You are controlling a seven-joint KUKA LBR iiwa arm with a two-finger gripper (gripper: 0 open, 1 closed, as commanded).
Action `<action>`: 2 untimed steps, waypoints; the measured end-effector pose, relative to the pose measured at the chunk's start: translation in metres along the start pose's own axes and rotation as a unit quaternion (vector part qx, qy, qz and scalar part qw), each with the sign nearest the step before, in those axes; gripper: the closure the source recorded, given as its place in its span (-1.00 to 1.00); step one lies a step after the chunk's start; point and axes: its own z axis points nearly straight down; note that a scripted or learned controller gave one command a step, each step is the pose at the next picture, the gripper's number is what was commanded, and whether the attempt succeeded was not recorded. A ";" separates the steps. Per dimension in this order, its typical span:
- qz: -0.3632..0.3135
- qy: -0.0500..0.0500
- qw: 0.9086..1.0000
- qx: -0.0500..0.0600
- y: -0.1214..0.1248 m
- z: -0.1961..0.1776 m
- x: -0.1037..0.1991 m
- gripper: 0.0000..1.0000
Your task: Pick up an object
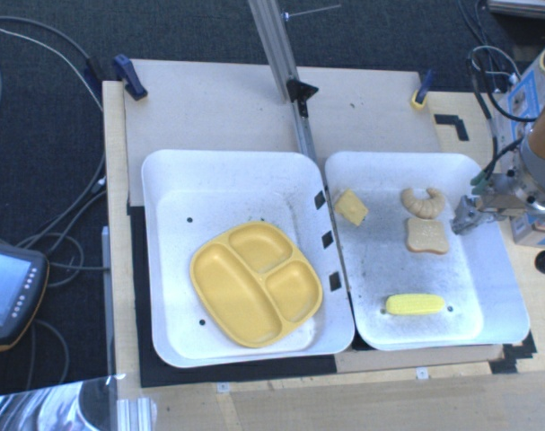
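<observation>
I see my gripper point(467, 214) low at the right white bin's point(496, 277) right edge, just beside the tan toast slice point(427, 236), finger state unclear, nothing visibly held.

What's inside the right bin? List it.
The right bin holds a cheese wedge, croissant, bread slice and corn cob. The gripper covers its right edge.

Hand point(467, 214) hovers just beside bread slice point(427, 236), right bin point(496, 281).
</observation>
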 end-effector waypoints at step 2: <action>-0.002 0.003 1.000 0.005 0.013 -0.036 0.054 1.00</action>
